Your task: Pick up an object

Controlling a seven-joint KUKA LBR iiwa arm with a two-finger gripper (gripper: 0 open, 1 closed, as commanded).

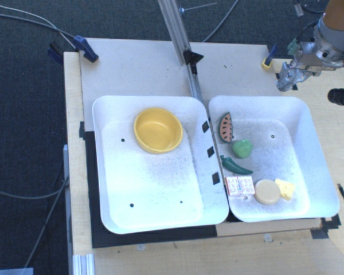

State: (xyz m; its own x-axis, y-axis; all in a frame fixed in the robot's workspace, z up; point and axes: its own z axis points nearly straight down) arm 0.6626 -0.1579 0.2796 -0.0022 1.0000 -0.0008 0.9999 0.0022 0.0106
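The right bin [309,148] holds a watermelon slice [225,127], a green round fruit [242,149], a dark green pepper [236,165], a red-and-white packet [239,185], a tan round disc [268,192] and a yellow cheese piece [285,188]. A yellow bowl [157,130] sits in the left bin [120,211]. My gripper [286,82] hangs at the upper right, above the bench just beyond the right bin's far rim, away from all the objects. Nothing shows between its fingers.
A metal pole [178,33] slants down to the gap between the bins. Blue clamps [85,47] sit at the bench's far corners. Cables run over the dark floor on the left.
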